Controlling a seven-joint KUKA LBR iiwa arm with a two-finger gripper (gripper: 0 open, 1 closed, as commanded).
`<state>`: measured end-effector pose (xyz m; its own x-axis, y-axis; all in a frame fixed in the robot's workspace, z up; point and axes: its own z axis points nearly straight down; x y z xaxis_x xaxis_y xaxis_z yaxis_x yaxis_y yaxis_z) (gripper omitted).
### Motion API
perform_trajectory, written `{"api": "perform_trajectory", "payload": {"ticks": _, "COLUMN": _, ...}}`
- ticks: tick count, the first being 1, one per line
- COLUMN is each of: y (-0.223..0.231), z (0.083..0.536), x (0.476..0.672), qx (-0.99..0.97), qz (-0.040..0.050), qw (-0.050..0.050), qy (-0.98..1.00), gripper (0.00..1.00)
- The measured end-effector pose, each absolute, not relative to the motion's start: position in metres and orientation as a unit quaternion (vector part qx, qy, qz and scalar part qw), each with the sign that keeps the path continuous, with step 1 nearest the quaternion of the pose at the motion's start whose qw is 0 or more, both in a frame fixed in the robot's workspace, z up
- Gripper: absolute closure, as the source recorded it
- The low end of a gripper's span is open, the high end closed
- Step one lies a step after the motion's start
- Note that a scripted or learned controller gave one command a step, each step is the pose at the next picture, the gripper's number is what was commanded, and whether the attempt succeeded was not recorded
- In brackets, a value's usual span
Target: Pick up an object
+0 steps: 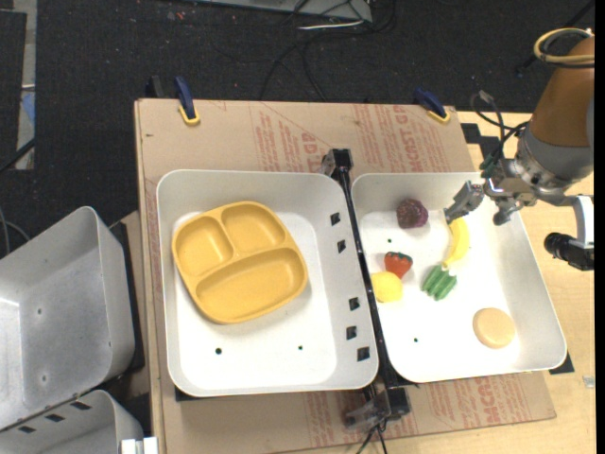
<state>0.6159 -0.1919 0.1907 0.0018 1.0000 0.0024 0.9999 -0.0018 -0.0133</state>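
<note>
Camera view: the hand (485, 201) hung with fingers spread, the banana (458, 242) just below-left of it, lying lengthwise toward it.

Bright, even overhead light (soft shadows)

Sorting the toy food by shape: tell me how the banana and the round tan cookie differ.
The banana is long, curved and yellow; the cookie is a flat, round, tan disc. The banana lies near the gripper toward the bin's far side; the cookie sits by the near right corner. Both rest in the right bin.
</note>
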Motion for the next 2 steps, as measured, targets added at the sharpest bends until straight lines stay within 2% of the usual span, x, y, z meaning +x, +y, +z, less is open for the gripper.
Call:
{"api": "perform_trajectory", "payload": {"ticks": 1, "y": -0.191, "z": 0.199, "x": 0.619, "qx": -0.707, "qz": 0.0, "qw": 0.0, "qy": -0.708, "gripper": 0.0}}
{"api": "perform_trajectory", "payload": {"ticks": 2, "y": -0.187, "z": 0.14, "x": 0.61, "qx": -0.707, "qz": 0.0015, "qw": 0.002, "qy": -0.707, "gripper": 0.0}}
